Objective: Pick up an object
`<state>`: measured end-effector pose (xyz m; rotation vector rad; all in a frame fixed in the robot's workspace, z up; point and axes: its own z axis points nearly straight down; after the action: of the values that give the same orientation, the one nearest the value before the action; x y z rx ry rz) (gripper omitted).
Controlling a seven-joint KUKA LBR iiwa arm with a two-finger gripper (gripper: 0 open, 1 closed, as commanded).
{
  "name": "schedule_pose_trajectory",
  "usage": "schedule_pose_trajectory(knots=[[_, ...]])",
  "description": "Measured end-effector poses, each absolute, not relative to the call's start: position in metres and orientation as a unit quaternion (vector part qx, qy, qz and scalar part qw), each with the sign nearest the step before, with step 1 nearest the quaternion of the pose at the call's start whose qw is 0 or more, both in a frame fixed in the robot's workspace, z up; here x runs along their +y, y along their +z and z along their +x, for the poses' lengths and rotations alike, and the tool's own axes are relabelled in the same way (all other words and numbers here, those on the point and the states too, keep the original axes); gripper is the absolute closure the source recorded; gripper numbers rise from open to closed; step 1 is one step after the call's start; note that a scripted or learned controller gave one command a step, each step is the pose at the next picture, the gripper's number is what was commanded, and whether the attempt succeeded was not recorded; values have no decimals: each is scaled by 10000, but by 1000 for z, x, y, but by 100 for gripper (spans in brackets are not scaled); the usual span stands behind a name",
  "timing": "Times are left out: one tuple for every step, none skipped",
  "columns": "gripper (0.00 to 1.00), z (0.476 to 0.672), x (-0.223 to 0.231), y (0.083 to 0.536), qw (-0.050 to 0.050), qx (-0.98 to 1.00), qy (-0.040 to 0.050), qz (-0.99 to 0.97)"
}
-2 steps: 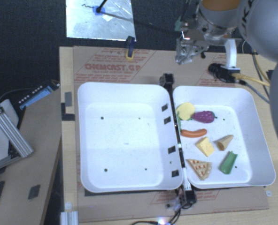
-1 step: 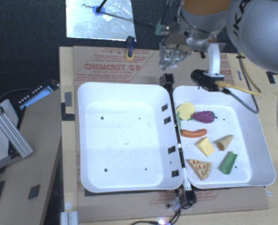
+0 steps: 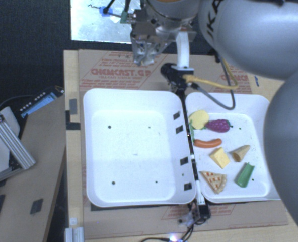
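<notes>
Left bin (image 3: 131, 150) lay bare. Gripper (image 3: 145, 54) hung above the bench beyond its far rim (finger state: could not tell). Right bin (image 3: 259, 105) held the toy food: lemon (image 3: 199, 119), grapes (image 3: 218, 125), sausage (image 3: 208, 143), cheese (image 3: 220, 158), pizza slice (image 3: 213, 180).

Smooth white plastic bins (image 3: 134, 97) on printed brown cardboard (image 3: 114, 69)

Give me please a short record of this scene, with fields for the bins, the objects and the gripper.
left bin: white, shallow
right bin: white, holds seven toy foods
objects: yellow lemon, purple grapes, orange sausage, cheese cube, tan wedge, green piece, pizza slice
gripper: raised beyond the bins' far edge, over the cardboard
task state: no object picked up yet
</notes>
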<state>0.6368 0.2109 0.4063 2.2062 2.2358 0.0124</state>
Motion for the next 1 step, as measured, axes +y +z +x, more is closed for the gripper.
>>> schedule_pose_trajectory(knots=[[100, 670, 236, 418, 13, 7096, 28, 7046]])
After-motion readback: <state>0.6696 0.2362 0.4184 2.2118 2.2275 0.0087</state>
